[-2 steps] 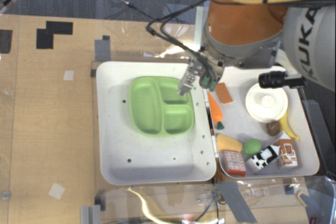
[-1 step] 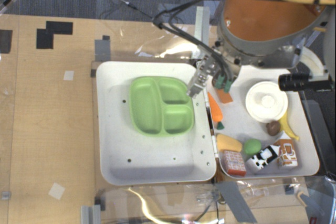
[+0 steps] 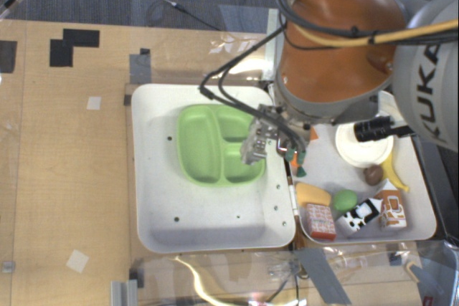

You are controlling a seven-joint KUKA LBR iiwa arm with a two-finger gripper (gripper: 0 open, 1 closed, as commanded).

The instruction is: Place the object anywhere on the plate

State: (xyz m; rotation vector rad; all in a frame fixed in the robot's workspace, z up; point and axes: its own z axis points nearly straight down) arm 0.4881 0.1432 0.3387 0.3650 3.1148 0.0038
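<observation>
A green divided plate (image 3: 211, 147) lies in the left white bin (image 3: 186, 226). My gripper (image 3: 254, 145) hangs over the plate's right edge, under the arm's big orange band (image 3: 337, 32). I see no object in it from this angle. The arm hides the plate's far right corner and part of the wall between the bins.
The right bin (image 3: 423, 226) holds a white bowl (image 3: 363, 145), a banana (image 3: 394, 177), a brown ball (image 3: 373, 173), a yellow wedge (image 3: 313, 193), a green ball (image 3: 346, 199), a red box (image 3: 320, 220), a black-and-white toy (image 3: 362, 215) and an orange carton (image 3: 391, 211). Black cables (image 3: 229, 72) loop over the left bin's back edge.
</observation>
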